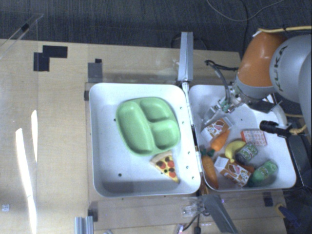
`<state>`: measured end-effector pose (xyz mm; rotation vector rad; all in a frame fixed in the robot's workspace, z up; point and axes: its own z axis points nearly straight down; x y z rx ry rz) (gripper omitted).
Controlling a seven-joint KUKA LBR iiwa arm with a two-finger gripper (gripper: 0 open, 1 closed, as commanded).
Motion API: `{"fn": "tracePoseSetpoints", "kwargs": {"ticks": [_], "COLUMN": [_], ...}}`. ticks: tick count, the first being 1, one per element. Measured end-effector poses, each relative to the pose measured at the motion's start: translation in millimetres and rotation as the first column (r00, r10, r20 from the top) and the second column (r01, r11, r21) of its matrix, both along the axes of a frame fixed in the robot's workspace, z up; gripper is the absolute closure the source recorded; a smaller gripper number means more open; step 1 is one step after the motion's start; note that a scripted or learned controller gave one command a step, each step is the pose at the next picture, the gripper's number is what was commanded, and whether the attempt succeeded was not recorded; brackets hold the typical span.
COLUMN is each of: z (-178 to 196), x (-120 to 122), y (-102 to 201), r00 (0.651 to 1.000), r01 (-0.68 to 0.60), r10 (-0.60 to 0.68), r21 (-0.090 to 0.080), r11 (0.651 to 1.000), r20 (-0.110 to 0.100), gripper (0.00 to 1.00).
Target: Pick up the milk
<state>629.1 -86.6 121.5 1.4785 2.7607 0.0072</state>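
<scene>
Toys were heaped at the near end of the right bin [287, 179]: a carrot [209, 169], a banana [235, 148], a green can [247, 152]. Beyond them the milk [217, 128], a small carton, was found lying flat. Just past it the gripper [225, 106] was poised; whether it was parted could not be told. A pizza slice [165, 165] and green tray [147, 124] were seen in the left bin [105, 145].

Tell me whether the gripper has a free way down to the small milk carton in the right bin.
Probably yes: the gripper hangs just above the small milk carton, whose top is uncovered; an orange carrot crowds its lower side.
</scene>
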Motion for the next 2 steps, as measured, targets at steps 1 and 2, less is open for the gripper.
{"fn": "tracePoseSetpoints", "kwargs": {"ticks": [1,2], "z": [-32.8,-20.0], "x": [-30.0,-26.9], "y": [-19.5,-17.5], "r00": [0.999,0.998], "r01": [-0.053,-0.055], "r10": [0.053,0.055], "r21": [0.000,0.000], "r11": [0.999,0.998], "r20": [0.000,0.009], "gripper": [0.00,1.00]}}
